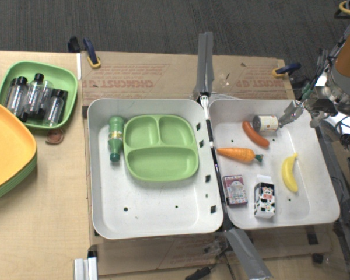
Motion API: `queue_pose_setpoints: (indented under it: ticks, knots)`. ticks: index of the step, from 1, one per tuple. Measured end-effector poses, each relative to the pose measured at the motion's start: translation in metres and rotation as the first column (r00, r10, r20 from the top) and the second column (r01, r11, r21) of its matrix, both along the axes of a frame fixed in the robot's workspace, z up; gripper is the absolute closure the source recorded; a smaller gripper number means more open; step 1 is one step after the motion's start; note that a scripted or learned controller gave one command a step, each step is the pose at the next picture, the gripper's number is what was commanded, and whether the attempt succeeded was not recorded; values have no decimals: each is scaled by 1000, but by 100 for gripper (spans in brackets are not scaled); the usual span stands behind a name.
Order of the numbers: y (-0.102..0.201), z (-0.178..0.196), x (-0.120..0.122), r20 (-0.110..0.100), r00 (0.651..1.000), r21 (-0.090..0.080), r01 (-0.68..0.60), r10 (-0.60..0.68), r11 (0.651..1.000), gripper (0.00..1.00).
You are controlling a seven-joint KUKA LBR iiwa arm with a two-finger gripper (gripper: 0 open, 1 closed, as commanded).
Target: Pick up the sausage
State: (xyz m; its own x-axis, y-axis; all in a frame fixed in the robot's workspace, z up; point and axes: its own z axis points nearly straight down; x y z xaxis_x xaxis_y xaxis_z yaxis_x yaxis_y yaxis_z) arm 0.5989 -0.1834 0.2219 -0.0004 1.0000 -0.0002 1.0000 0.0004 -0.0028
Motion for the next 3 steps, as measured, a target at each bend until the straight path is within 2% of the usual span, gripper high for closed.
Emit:
queue_pose_setpoints:
  ticks: [1, 2, 3]
  knots:
    - [57, -131, 10, 1, 999, 0, 47, -47, 999, 0]
    - [56, -122, 10, 0, 999, -1, 50, -50, 999, 100]
    - [103, -31, -23, 1, 999, -1, 40, -40, 999, 100]
